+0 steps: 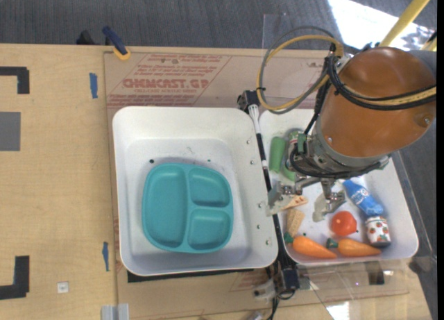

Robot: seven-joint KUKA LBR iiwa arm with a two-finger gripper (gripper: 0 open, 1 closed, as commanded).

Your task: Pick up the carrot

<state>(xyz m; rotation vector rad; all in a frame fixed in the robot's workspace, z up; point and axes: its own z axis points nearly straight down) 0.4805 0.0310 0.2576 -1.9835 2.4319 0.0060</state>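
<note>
Two orange carrots with green tops lie along the near wall of the right bin (409, 242): one (313, 247) toward the near-left corner, the other (359, 247) just to its right. My gripper (302, 204) hangs over the middle of this bin, a little behind the left carrot. Its fingers (325, 207) are spread open and hold nothing. A pale beige wedge-shaped item (296, 203) lies beneath, between the fingers. The big orange wrist hides the back part of the bin.
A red tomato (343, 223), a blue packet (365, 198) and a small red-and-white can (378, 231) crowd the carrots. A green item (277, 152) lies by the bin's left wall. A teal divided plate (186, 207) sits in the left bin (132, 173).
</note>
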